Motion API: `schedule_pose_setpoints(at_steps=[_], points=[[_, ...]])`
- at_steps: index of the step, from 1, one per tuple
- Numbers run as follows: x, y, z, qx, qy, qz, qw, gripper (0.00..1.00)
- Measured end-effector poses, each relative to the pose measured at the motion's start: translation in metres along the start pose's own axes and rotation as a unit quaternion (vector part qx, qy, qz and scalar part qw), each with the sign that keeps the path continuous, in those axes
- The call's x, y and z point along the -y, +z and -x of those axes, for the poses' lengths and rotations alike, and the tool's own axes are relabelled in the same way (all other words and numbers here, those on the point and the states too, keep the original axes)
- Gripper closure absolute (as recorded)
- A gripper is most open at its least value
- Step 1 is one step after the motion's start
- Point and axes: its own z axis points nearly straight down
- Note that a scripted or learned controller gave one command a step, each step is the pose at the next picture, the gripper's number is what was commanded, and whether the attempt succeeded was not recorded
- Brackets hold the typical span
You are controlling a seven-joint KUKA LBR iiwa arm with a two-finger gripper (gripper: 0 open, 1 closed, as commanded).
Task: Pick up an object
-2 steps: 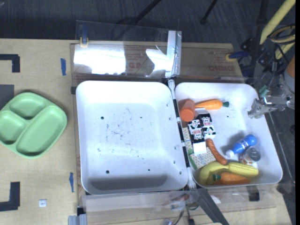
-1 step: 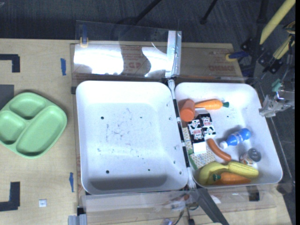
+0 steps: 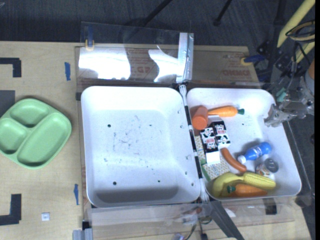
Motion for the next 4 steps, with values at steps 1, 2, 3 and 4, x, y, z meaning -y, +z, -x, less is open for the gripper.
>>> schedule_pose_setpoints(at_steps=[1, 2, 3, 4], points=[[-0.098, -0.031, -0.020, 0.001, -0.056, 0.002, 0.9984, 1.00], [-0.100, -0.017, -0.061, 0.001, -0.058, 0.000, 0.9983, 1.00], [0.006, -0.013, -0.074, 0.000, -0.096, 0.001, 0.9954, 1.00], [0.006, -0.013, -0.074, 0.000, -0.096, 0.001, 0.9954, 0.00]])
